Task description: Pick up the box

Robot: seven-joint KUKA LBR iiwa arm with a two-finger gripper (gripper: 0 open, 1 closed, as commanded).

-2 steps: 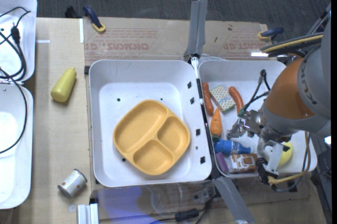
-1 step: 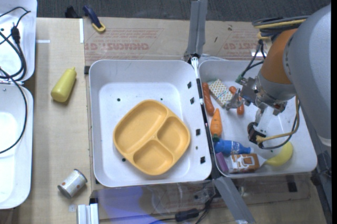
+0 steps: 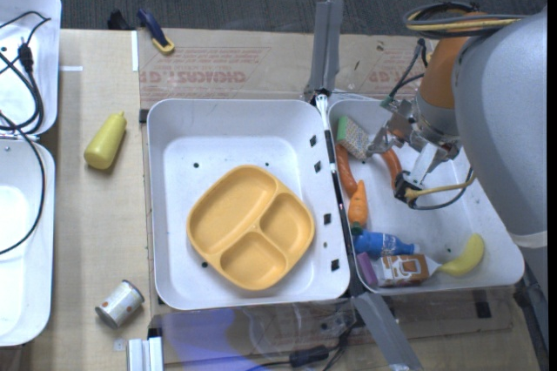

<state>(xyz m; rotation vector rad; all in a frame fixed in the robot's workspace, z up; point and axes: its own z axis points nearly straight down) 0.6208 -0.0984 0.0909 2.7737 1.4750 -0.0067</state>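
Bins are set side by side on the bench (image 3: 96,212). 1 yellow divided plate (image 3: 251,227) is held in the left bin (image 3: 165,186). In the right bin (image 3: 496,230), the box (image 3: 402,270) is seen at lower centre, between a blue bottle (image 3: 380,243) and a banana (image 3: 464,257). Carrots (image 3: 352,191) are lined along its left wall. The claw (image 3: 409,158) is lowered above; whether its fingers are parted cannot be told.
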